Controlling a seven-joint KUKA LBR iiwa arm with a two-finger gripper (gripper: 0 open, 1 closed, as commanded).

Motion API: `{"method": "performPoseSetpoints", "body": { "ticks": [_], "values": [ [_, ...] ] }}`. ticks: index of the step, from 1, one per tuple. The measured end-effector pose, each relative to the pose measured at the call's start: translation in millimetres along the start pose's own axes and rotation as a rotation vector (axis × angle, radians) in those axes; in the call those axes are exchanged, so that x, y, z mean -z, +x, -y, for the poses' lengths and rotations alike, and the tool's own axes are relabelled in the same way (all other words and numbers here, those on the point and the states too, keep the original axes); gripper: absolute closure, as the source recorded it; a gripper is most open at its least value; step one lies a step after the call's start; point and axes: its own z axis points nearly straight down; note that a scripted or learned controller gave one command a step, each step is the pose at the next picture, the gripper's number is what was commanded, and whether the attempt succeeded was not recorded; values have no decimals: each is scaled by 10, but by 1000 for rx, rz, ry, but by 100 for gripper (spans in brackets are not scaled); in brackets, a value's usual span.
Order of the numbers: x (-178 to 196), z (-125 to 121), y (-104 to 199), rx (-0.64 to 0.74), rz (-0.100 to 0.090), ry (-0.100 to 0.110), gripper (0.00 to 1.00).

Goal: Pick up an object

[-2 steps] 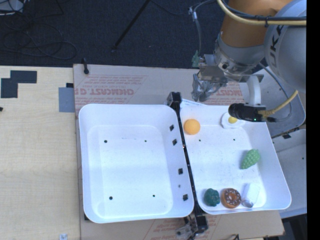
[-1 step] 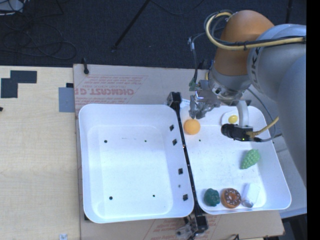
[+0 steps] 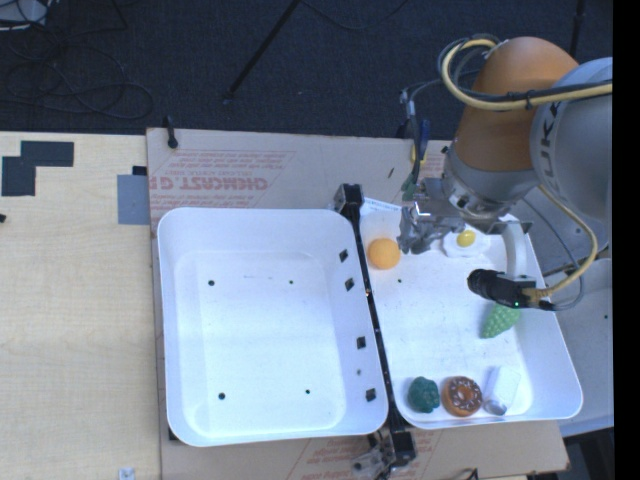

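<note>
Camera view gives me the arm (image 3: 530, 118) reaching from the right over the right bin (image 3: 560, 368), then the gripper (image 3: 415, 233) low at the far end, grip state I cannot tell, and the orange ball (image 3: 383, 254) just left of it, slightly nearer.

Two shallow white bins sit side by side: the left bin (image 3: 190, 268) and the right bin (image 3: 560, 368). Taking the right bin as landmark, six small things lie inside it: one orange ball (image 3: 383, 254) by its upper-left wall, one fried-egg toy (image 3: 464, 239) at its upper edge and one green cone-like piece (image 3: 498, 322) toward its right side. Along its lower edge lie one dark green lump (image 3: 424, 394), one sprinkled doughnut (image 3: 462, 395) and one whitish piece (image 3: 504, 388).
</note>
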Motion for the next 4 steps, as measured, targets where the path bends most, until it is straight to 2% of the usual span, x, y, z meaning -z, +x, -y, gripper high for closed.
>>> {"method": "performPoseSetpoints", "body": {
  "ticks": [1,2,3,4],
  "values": [
    [-236,137,760,7,-2,1,100],
    [-127,128,717,3,1,1,100],
    [1553,-154,1229,8,-4,-24,100],
    [1551,901,1192,4,-1,0,100]
  ]
}}
